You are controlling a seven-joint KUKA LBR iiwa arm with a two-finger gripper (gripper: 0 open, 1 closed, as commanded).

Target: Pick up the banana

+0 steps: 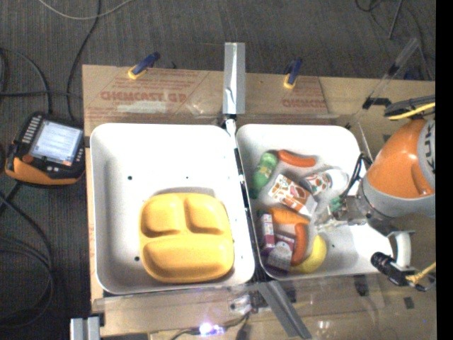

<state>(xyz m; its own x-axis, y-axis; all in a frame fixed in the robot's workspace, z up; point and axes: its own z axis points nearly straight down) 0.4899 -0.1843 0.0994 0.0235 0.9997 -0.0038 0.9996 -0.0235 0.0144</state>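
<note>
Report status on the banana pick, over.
Tool low in right bin, fingers unclear. Banana at the bin's near edge, not held. Orange toy lies across the banana, clutter packed alongside.

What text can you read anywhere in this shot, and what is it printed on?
"CHEMCAST GP", red, on the clear sheet behind the left bin.
A second red print on the sheet behind the right bin: too blurred to read.
Snack packets in the right bin: print too small.
Pendant screen: unreadable.
Letters on the arm's orange band: cut off.
</note>
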